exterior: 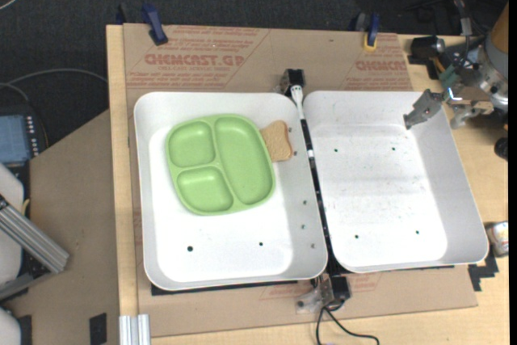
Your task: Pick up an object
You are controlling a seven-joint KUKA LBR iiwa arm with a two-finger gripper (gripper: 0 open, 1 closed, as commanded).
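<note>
Bench (202, 52): brown board, two white bins side by side, touching along the mid seam.
Left bin (242, 254): holds green tray (220, 166) w/ three compartments, all bare; sits toward bin's far-left part.
Cracker (278, 140): tan, flat, squarish; lies on bin floor, touching tray's right rim, near bin's far-right corner. Looks like bread or a sponge, can't tell which.
Right bin (388, 198): only specks and small dots on its floor.
Gripper (423, 109): at right bin's far-right corner, over the rim; grey finger points down-left into bin. Nothing seen between fingers.
Jaws: can't tell if open or closed; too small, partly hidden by wrist hardware.
Arm (485, 65): enters from right edge, well apart from the left bin.
Step in hand: approach not begun, by my judgement; no grasp made. Task at its start.
Targets: cracker and tray, both in left bin.
Next move calls for: travel across seam to left bin, descend w/ jaws spread.
Risk: cracker is thin, lies flat against tray rim; fingers may slide off or nudge tray. Tray rim pinch likely easier.
</note>
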